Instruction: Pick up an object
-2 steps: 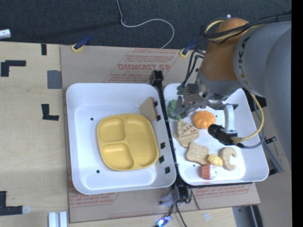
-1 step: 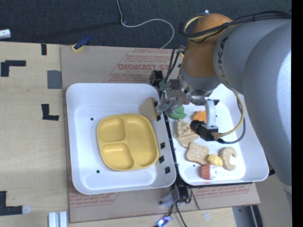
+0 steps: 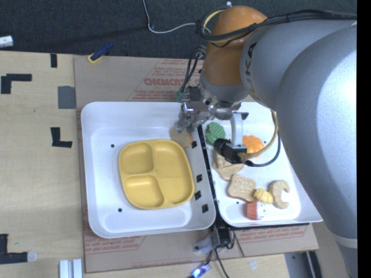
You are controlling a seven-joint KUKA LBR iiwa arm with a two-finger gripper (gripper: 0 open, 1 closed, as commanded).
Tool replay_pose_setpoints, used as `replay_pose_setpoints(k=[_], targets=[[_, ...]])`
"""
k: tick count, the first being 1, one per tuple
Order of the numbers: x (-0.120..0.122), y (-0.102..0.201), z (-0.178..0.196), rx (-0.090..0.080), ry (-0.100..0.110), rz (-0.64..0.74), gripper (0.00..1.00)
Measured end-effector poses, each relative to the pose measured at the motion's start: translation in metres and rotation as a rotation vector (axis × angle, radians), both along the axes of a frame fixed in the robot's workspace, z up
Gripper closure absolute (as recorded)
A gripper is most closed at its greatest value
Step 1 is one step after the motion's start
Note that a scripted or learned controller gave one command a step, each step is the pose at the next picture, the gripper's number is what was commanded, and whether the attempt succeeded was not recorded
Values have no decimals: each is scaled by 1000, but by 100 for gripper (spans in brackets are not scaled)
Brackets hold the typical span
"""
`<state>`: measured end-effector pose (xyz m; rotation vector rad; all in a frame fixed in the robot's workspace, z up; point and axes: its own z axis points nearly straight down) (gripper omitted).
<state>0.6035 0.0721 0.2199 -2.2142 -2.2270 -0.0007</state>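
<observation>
Two white bins sat abutting: left bin point(image 3: 95, 155) held a yellow divided plate point(image 3: 155, 173), while the gripper point(image 3: 188, 123) hovered at the plate's 1 o'clock over a tan piece point(image 3: 184, 138), jaw state indiscernible, toy foods point(image 3: 255, 190) at 3 o'clock.

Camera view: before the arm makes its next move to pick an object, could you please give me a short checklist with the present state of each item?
1. Gripper above the bins' shared edge, near the left bin: ok.
2. Object between its fingers: cannot tell.
3. Toy foods in the right bin, including green piece, orange piece, cracker: ok.
4. Yellow divided plate flat in the left bin: ok.
5. Black cable hanging over the toys: not ok.
</observation>
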Motion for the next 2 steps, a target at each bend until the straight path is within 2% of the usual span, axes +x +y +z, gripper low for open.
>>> replay_pose_setpoints(k=[2], targets=[[4, 14, 12, -1, 1, -4, 100]])
